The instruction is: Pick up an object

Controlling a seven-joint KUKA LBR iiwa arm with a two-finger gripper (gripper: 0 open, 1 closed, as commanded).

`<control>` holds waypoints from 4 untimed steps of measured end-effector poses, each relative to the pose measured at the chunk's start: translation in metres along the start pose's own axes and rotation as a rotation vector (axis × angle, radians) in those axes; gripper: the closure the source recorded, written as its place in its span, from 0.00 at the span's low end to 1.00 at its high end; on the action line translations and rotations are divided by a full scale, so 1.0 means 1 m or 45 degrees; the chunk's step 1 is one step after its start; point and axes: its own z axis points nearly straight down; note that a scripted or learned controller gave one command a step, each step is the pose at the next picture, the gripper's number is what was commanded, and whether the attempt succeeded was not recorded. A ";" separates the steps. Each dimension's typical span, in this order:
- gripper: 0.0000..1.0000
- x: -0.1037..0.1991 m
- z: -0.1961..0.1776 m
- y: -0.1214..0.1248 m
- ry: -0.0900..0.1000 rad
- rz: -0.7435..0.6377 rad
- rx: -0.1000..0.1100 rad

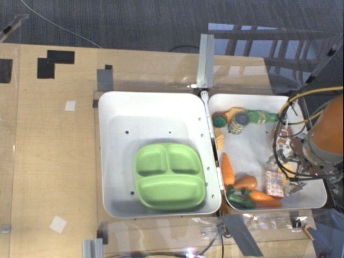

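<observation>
The table (48, 160) is pale wood, with black square marks near its far left corner and small pale patches of tape on its left part. Beyond its far edge lies dark grey carpet (134, 9), crossed by a thin white cable. Metal framing stands at the far right, and a grey upright post (204, 61) rises where the two bins meet.

The left bin (115, 117) holds a green divided plate (170, 176), lying flat toward the near side of the bin. The right bin (252, 155) holds a scatter of toy food. Along the far wall lie a green bottle (257, 117) on its side, a small jar (236, 127) and a dark green round piece (219, 121). By the left wall is an orange carrot (228, 169), pointing away from the camera. In the near part, close together, are a brownish-orange lump (246, 182), a second carrot (264, 198), a dark green vegetable (240, 200) and a small pink-and-white packet (273, 183).

The arm (329, 130) reaches over the right bin's right side; its orange band is cut off by the frame edge. Black cables loop around the wrist and cover much of it. The gripper (294, 177) sits low, just right of the packet, but cables and shadow blur it, so I cannot tell how the jaws stand or whether they touch anything.
</observation>
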 end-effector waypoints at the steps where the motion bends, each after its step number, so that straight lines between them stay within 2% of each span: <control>1: 0.00 -0.001 0.000 0.000 0.000 -0.042 0.001; 4: 0.00 -0.001 0.000 0.001 0.002 -0.063 0.003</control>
